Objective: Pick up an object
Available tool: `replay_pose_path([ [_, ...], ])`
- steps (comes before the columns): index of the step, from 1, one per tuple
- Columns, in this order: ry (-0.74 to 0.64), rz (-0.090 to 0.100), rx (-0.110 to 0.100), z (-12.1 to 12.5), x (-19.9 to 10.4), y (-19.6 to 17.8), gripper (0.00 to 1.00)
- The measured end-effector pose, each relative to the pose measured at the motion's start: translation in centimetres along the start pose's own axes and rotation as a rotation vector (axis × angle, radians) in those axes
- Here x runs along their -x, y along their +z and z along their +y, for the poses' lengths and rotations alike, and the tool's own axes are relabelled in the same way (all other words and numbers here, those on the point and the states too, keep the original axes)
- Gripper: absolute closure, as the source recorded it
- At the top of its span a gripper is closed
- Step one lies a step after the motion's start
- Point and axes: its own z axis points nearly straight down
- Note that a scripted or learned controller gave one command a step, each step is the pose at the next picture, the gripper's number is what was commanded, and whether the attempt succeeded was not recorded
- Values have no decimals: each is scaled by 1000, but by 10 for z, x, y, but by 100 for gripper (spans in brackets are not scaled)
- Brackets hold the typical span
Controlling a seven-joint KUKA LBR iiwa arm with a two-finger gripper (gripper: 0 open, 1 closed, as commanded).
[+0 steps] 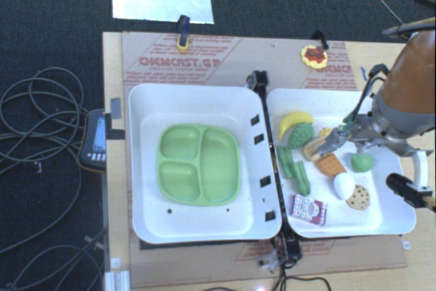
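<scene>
The right bin (395, 218) holds several toy foods: a yellow banana (294, 123), a broccoli head (300, 135), two green pods (293, 170), a tan bun (315, 147), an orange waffle square (331, 165), a white egg (344, 185), a cookie (358, 197), a green lime (362, 162) and a red-and-white carton (308, 208). My gripper (334, 141) reaches in from the right and sits low over the bun's right end, just above the waffle. Its body hides the tips.
The left bin (146, 112) holds a green divided plate (199, 165). A black clip strip (266, 146) runs between the bins. A small toy pizza (315, 56) lies on the cardboard behind the right bin. Cables lie on the floor at left.
</scene>
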Motion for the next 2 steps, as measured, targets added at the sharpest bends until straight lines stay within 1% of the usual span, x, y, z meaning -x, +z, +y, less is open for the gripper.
replay_pose_path([
  [1, 1, -8, 11, 12, -4, 119, 0],
  [2, -4, -7, 17, 100, 21, 112, 0],
])
